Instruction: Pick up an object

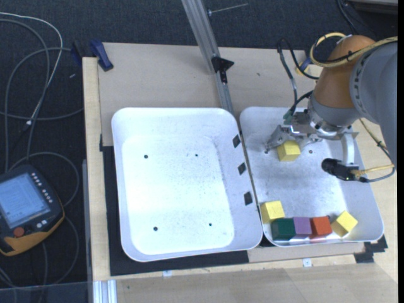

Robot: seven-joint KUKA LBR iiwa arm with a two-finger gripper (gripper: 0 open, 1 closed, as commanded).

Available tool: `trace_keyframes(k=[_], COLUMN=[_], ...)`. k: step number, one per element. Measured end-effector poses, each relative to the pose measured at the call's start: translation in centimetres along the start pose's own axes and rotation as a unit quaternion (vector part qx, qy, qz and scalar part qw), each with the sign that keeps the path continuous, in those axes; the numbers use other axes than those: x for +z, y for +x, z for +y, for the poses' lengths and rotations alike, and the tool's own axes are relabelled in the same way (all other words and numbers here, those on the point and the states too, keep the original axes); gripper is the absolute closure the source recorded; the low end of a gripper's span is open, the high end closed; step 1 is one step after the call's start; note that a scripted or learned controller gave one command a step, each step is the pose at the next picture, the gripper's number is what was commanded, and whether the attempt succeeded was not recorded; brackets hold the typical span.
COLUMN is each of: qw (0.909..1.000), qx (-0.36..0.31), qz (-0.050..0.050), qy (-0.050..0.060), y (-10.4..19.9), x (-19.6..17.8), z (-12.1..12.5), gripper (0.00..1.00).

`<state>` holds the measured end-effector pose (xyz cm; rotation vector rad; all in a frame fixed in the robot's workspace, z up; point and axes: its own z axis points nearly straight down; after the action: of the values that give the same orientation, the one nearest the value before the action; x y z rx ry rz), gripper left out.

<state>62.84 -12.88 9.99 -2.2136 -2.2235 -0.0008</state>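
A yellow block point(290, 151) lies in the upper part of the right bin point(361, 197). My gripper point(289, 141) hangs directly over it, its fingers spread to either side of the block and open. Along the bin's front wall are another yellow block point(272, 211), a green block point(283, 228), a purple block point(303, 226), an orange-red block point(321, 226) and a third yellow block point(346, 223). The grey arm with its orange band point(338, 74) reaches in from the upper right.
The left bin point(126, 131) stands beside the right one, with black clips along the shared edge. A metal post point(205, 30) rises behind the bins. A black cable connector point(338, 167) hangs over the right bin. A teach pendant point(25, 204) lies far left.
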Motion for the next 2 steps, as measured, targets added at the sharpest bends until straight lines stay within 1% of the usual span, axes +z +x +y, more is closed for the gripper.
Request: trace_keyframes(k=[1, 2], qw=[1.0000, 1.0000], qx=[0.001, -0.003], qz=[-0.001, 0.000], qy=[-0.002, -0.007], y=[-0.2, 9.5], x=[-1.1, -10.5], z=[0.1, 4.0], gripper=[1.00, 1.00])
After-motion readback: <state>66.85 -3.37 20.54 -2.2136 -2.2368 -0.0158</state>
